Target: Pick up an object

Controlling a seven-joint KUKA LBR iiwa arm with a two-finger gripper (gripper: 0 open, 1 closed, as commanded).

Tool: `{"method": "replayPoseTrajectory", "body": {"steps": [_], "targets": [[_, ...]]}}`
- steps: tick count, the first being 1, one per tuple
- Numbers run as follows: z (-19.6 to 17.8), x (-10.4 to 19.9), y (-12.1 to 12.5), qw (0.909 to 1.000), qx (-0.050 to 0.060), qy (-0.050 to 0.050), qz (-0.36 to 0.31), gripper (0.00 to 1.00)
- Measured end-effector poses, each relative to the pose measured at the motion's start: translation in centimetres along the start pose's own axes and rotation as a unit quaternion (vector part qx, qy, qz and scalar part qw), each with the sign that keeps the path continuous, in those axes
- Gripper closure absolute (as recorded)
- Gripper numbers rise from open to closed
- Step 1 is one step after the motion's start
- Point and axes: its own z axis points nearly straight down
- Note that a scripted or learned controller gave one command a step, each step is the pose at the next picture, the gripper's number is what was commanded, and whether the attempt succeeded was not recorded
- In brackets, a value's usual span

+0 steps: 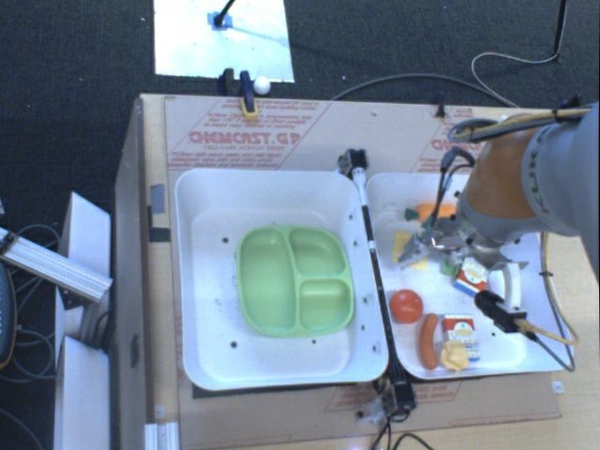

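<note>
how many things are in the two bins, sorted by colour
Green: 2, the divided plate in the left bin and a small piece in the right bin
Red: 3, the tomato, the sausage, the red and white carton
Yellow: 2, the wedge, the lump
Orange: 1, the piece beside the hand
Total: 8 that I can make out
</note>
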Motion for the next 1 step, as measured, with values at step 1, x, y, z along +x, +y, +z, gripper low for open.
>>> {"method": "replayPoseTrajectory", "body": {"steps": [1], "targets": [[0.34, -0.8, 5.63, 1.0, -0.002, 0.0, -0.001, 0.0]]}}
